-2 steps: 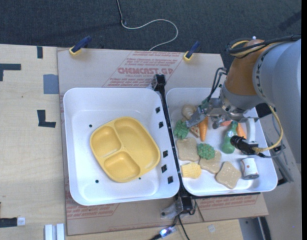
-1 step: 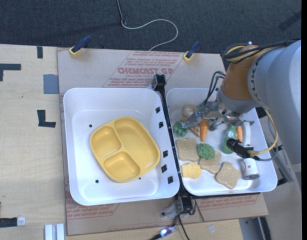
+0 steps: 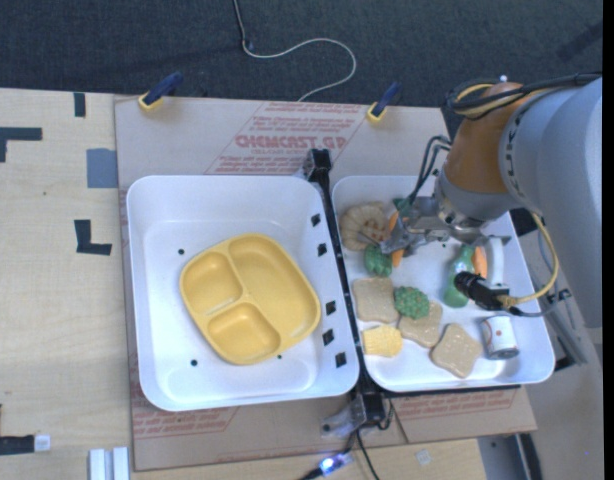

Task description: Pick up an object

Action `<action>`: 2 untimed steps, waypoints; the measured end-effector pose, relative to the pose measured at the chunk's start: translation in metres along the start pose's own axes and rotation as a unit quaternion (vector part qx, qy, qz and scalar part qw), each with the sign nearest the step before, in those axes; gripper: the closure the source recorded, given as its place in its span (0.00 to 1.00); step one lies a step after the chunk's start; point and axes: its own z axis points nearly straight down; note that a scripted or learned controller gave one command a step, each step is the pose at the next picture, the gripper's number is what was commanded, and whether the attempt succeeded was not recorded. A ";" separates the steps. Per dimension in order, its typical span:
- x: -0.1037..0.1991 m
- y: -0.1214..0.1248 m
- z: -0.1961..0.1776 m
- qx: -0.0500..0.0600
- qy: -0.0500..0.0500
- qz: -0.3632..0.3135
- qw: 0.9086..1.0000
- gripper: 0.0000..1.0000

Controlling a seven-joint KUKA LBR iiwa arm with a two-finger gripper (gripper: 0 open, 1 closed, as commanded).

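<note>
While the arm [image 3: 527, 158] reaches into the right bin [image 3: 532, 368], the hand [image 3: 405, 236] sits low among food pieces; finger state unclear. Green piece [image 3: 378, 262] just below hand, tan cookie [image 3: 362, 223] beside it. Yellow tray [image 3: 249, 297] lies well apart, in the left bin [image 3: 157, 298].

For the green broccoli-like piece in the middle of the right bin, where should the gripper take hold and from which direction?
Probably from straight above, closing across the broccoli piece's rounded, bumpy top. It lies low among flat bread-like slices that touch it on several sides, so a sideways approach looks blocked. The bin's bare floor on its far side leaves the most room for a finger. The gripper sits just beyond it.
</note>
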 end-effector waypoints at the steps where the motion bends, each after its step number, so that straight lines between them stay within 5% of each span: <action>1: 0.005 -0.007 -0.047 0.003 -0.002 0.000 1.000 1.00; 2: 0.003 -0.003 -0.090 0.002 -0.002 0.000 1.000 1.00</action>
